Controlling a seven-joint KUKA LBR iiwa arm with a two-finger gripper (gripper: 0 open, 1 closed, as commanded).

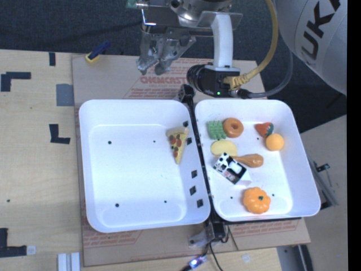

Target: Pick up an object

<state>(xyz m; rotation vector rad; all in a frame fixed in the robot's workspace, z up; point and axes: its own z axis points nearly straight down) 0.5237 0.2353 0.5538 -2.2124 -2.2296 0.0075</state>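
The gripper [155, 66] hovers above the bins at twelve o'clock, fingers near together, holding nothing. The pizza slice [178, 142] lies alone at the left bin's [96, 168] three o'clock edge; descend squarely over it.

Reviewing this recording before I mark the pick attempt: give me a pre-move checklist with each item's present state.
1. Gripper carrying nothing: ok, nothing shows between its fingers.
2. Gripper over a bin: not ok, it hangs beyond the far rim of the left bin, above the cardboard.
3. Targets available: ok, the pizza slice lies in the left bin; donut, pumpkin and others lie in the right bin.
4. Easy target: ok, the pumpkin sits apart from its neighbours.
5. Pizza slice clearance: not ok, it lies against the bin's right wall.
6. Finger opening: cannot tell.
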